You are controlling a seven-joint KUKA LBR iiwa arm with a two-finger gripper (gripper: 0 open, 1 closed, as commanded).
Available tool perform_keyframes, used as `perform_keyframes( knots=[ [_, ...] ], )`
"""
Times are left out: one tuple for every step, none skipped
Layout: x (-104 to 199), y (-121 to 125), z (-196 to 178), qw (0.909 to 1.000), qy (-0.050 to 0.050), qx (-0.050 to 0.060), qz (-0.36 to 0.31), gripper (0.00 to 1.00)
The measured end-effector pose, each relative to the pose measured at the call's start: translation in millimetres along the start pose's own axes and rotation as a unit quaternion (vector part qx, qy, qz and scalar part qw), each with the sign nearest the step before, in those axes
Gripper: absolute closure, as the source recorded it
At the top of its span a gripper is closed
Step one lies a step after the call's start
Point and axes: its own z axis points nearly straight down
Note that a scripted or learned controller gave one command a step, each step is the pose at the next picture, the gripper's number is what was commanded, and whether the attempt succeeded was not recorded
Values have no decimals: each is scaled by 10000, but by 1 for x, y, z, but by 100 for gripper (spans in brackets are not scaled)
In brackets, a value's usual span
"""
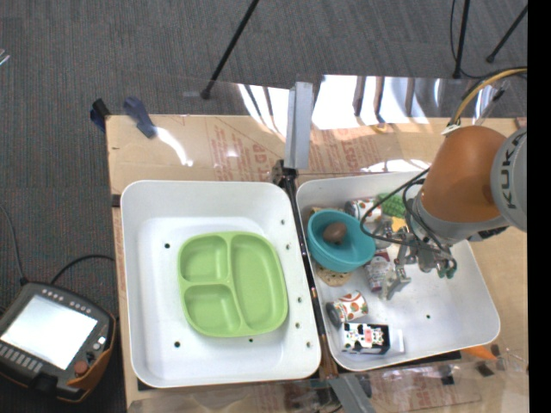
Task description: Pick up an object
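- Mostly, the clutter in the right bin is hard to read: behind the teal bowl, parts of a patterned cup and something green are cut off by the arm and its cables.
- Gripper: it hangs low just right of the teal bowl, over a small clear-and-grey item that I cannot identify; whether the claw is spread or closed, or has hold of anything, cannot be told from this angle.
- One teal bowl, with one brown rounded lump inside it.
- One flat tan disc pokes out from under the bowl's near edge.
- One small white cup with red marks lies in front of the bowl; one black-and-white box lies nearer still.
- Two white bins; the left bin holds one green divided plate with three compartments.
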Motion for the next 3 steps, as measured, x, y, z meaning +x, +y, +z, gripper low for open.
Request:
perform_keyframes(
  knots=[
    [-60,-1,3,9995,153,12,-282,0],
    [-61,-1,3,9998,183,-26,52,0],
    [-56,3,3,9967,155,18,802,0]
  ],
)
